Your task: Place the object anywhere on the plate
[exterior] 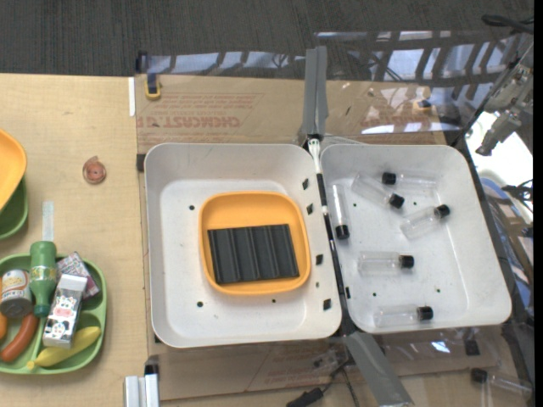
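An orange plate [252,207] lies in the middle of the left white bin [170,253]. A dark grey ribbed block [254,254] rests flat on the plate and covers most of it. Several clear tubes with black caps lie scattered in the right white bin [475,253], among them a tube [383,264] near the middle and a tube [339,212] along the left wall. A grey jointed piece that looks like my gripper [499,130] hangs past the right bin's far right corner, away from the plate and the tubes.
Left of the bins, on the wooden bench, stand a green tray [85,346] with toy food and a small bottle, an orange dish [8,172] at the left edge, and a small pink disc [94,170]. A metal frame runs behind the bins.
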Controlling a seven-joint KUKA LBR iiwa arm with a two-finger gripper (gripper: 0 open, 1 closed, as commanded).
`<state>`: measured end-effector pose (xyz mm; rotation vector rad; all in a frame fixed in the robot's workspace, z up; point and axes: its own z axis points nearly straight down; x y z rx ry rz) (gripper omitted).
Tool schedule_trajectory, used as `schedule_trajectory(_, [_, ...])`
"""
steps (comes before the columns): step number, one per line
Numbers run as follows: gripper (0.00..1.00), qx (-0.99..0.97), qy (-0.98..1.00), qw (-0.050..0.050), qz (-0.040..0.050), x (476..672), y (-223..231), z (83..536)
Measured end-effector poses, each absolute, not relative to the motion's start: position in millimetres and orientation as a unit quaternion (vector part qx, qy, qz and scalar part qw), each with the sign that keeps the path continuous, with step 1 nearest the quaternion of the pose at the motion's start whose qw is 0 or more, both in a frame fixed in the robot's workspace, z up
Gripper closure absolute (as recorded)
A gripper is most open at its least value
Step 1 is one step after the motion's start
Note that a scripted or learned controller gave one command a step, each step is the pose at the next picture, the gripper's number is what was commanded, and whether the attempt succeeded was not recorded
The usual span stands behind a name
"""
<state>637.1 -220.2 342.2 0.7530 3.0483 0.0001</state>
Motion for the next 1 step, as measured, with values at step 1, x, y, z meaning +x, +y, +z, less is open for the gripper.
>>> schedule_trajectory(1, [0.0,0.063,0.998,0.002,0.0004,633.2,-222.0,298.6])
